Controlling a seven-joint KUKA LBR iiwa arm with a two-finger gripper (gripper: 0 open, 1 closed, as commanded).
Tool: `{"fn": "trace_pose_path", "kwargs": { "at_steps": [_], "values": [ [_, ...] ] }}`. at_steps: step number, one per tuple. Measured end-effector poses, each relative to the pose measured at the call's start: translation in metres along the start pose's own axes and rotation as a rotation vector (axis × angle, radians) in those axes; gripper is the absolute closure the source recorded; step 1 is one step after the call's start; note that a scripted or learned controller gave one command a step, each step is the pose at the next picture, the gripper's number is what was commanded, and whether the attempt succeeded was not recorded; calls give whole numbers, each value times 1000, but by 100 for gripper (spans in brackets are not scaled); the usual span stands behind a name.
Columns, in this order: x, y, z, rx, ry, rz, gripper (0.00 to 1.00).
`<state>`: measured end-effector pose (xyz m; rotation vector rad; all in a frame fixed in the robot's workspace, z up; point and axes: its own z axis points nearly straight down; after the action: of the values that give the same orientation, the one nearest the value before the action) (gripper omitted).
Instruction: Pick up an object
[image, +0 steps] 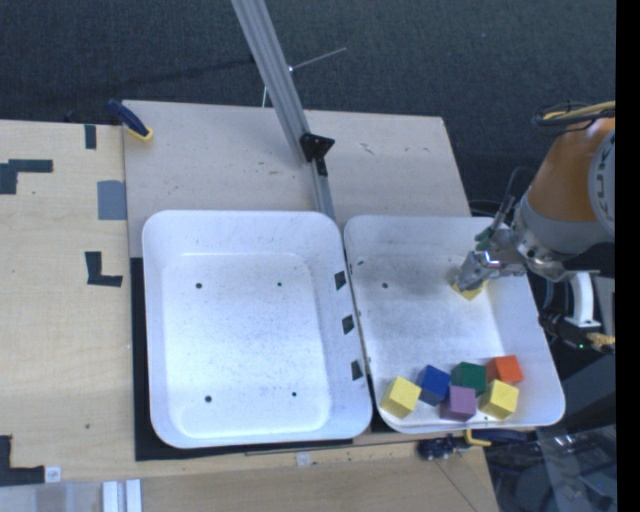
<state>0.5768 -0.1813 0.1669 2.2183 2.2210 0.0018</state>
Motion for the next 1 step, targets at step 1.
{"fn": "trace_pose_path", "kwargs": {
  "at_steps": [1],
  "values": [
    [2, 9, -47, -1, 0, -1, 100]
  ]
}}
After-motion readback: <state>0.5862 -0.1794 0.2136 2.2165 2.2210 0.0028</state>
